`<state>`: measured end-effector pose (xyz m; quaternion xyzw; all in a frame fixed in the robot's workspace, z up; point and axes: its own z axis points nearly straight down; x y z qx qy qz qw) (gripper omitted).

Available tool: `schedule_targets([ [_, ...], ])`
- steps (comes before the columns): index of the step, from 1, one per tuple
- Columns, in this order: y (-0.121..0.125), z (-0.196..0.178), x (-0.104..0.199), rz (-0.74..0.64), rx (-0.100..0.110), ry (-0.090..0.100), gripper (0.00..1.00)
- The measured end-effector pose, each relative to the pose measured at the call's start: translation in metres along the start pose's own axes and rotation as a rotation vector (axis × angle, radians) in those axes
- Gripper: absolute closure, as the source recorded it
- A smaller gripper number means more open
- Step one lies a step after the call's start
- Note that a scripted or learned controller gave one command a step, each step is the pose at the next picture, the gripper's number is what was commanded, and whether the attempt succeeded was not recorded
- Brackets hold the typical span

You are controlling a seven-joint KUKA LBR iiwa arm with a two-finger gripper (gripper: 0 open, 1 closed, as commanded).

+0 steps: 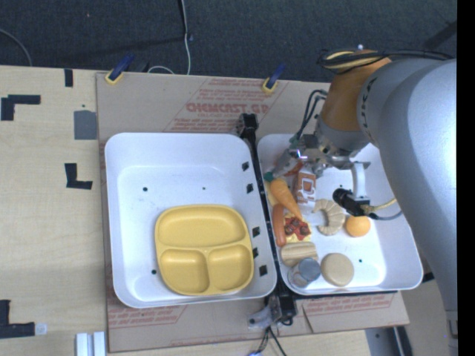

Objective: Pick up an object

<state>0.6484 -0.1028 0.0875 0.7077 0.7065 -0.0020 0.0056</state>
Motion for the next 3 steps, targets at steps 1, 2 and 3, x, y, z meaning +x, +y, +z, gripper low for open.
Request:
schedule_targets([
  [1,0.001,-0.0105,0.0026,-0.001,-0.003,0.004,1.0],
  [2,0.0009,-0.0103,0.0012,0.0,-0.004,0.001,0.0],
  [3,-0.0023,-0.0014,-0.0009,0.001,-0.007,0.0,0.0],
])
